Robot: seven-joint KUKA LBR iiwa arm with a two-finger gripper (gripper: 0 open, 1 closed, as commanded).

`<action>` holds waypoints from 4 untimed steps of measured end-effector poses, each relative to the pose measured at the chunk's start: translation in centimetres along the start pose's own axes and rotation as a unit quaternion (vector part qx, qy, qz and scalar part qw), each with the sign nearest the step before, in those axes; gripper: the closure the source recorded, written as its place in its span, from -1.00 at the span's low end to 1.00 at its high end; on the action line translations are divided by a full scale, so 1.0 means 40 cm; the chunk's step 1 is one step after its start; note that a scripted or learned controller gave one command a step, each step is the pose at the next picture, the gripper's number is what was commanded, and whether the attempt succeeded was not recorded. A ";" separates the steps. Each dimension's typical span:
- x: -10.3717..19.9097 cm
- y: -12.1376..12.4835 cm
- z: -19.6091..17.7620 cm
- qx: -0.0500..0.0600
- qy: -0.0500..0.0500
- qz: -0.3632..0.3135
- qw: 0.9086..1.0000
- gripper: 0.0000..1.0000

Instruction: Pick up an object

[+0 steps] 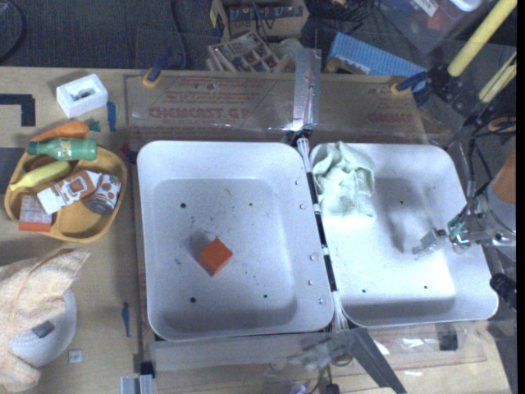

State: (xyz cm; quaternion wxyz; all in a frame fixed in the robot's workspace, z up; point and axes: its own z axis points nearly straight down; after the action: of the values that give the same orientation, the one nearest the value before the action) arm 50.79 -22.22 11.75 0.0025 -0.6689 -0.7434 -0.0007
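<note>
An orange block [216, 257] lies in the left bin [164, 179], a little left of its middle. A crumpled white and pale green cloth [343, 180] sits in the far left corner of the right bin [410, 294]. My gripper [447, 238] hangs low over the right side of the right bin, well to the right of the cloth and far from the block. The arm comes in from the right edge, and its metal parts blur together there.
A yellow bowl [16, 208] holding toy food and packets stands left of the bins. A small white box [82, 94] sits behind it, and a beige cloth [37, 290] lies in front. A clear panel [213, 105] and clutter line the back.
</note>
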 end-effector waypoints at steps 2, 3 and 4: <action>0.142 0.386 -0.015 -0.002 -0.003 0.054 0.999 -1.00; 0.029 0.405 -0.165 -0.003 -0.004 0.081 0.997 -1.00; 0.136 0.420 0.067 -0.004 -0.004 -0.024 1.000 -1.00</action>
State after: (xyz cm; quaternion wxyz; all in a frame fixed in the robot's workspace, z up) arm 66.91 -15.04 9.06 -0.0037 -0.6510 -0.7590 -0.0011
